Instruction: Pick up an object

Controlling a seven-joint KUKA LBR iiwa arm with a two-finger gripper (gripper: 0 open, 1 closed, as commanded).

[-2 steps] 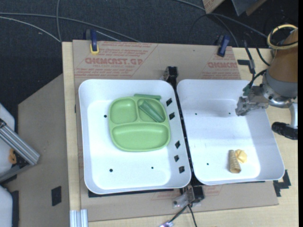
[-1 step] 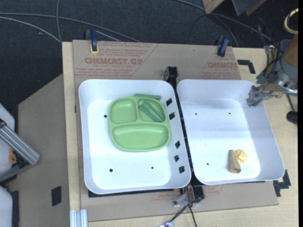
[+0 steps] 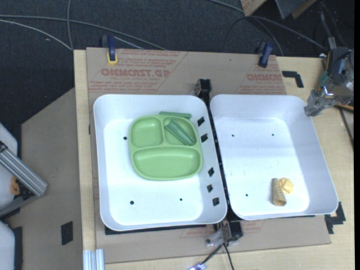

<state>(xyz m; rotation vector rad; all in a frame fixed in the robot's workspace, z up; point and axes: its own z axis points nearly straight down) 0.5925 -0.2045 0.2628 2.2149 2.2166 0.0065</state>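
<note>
A small tan and yellow object (image 3: pixel 280 190) lies in the right bin (image 3: pixel 264 145), near its front right corner. In the left bin (image 3: pixel 112 196) sits a green divided plate (image 3: pixel 165 163). A darker green piece (image 3: pixel 181 130) lies in the plate's far right compartment. Another flat green piece (image 3: pixel 175 115) pokes out behind the plate's far rim. My gripper (image 3: pixel 323 97) hangs at the right edge of the view, just beyond the right bin's far right corner and well away from every object.
The two bins share a middle wall with black clips (image 3: pixel 210 173). Two clamps (image 3: pixel 112 48) hold the cardboard sheet at the bench's back edge. Cables cross the dark floor behind. A metal rail (image 3: pixel 19 170) lies at the left.
</note>
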